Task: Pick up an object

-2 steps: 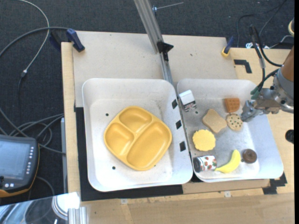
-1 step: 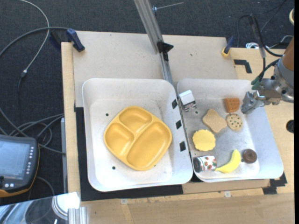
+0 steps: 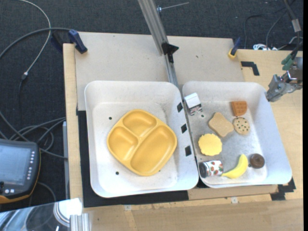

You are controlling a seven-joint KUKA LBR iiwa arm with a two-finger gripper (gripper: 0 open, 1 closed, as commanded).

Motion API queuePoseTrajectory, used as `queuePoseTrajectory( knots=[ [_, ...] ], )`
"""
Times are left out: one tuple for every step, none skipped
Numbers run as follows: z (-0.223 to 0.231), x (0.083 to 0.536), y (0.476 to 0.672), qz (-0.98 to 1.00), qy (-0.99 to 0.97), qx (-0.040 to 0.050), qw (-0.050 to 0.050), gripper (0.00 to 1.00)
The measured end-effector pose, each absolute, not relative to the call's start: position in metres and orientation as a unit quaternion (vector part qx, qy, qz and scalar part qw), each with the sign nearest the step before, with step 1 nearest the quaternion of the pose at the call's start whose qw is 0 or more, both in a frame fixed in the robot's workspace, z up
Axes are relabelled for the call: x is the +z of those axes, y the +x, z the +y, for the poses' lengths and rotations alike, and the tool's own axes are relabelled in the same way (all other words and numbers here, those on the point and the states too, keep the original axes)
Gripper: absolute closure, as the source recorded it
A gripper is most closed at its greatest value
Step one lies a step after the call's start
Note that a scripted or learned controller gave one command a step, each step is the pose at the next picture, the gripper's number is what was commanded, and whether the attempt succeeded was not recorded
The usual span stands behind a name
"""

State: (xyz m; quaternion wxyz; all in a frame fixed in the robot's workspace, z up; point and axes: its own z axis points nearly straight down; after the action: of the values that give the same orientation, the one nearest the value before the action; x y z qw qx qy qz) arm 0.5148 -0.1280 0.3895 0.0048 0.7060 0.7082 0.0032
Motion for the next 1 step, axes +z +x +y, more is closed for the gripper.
queuePoseTrajectory(
  knots=[
    [-0.1283, 0.3959, 0.5151, 0.708, 0.706, 0.0011, 0.003, 1.00]
  ],
)
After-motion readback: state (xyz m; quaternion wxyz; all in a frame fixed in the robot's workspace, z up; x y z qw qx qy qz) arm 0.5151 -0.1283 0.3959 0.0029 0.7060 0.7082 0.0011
